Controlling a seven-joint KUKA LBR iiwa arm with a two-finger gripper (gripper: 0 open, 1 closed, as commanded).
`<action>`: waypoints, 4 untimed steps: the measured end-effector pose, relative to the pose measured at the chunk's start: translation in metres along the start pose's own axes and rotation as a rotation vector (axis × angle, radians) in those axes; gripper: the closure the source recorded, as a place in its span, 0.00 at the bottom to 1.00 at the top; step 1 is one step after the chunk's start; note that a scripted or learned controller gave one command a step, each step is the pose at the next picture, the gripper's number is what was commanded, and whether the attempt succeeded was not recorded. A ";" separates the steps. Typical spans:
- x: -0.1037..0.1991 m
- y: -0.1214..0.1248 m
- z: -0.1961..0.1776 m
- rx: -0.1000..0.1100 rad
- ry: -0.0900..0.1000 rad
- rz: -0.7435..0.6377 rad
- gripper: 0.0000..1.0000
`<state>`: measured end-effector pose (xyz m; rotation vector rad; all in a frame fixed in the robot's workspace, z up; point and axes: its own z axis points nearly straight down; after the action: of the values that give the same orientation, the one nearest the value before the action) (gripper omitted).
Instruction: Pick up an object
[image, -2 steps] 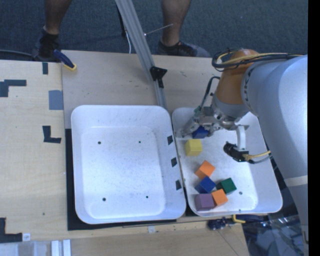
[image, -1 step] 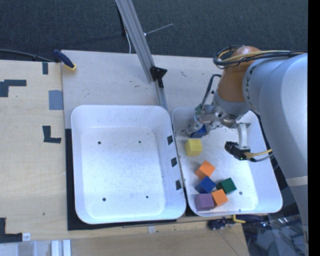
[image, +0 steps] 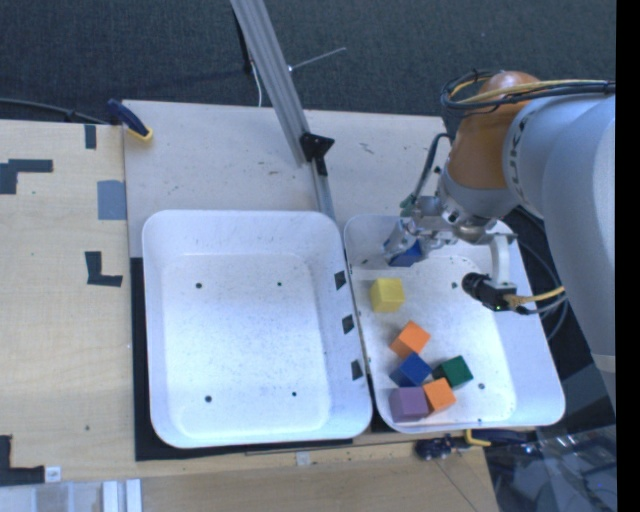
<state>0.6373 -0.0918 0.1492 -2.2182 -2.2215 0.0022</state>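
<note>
Bins (image: 160, 300) white speckled plastic, matt; bench (image: 50, 300) pale wood; arm (image: 560, 150) smooth grey.

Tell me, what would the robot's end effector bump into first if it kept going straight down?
Probably the blue block right under the end effector, at the back of the right bin. Depth is hard to judge; it may already be touching it.

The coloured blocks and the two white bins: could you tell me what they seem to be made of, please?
Coloured blocks, such as the yellow block: probably painted wood or foam; flat matt colour, no glare.
White bins, such as the left bin: likely moulded plastic; rounded corners, smooth and slightly speckled.
</note>
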 end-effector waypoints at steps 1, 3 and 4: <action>-0.001 -0.005 -0.043 -0.004 0.000 0.001 1.00; 0.053 -0.016 -0.091 0.001 0.000 -0.005 1.00; 0.104 -0.020 -0.078 0.002 0.001 -0.005 1.00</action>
<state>0.6174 0.0123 0.2273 -2.2117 -2.2259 0.0034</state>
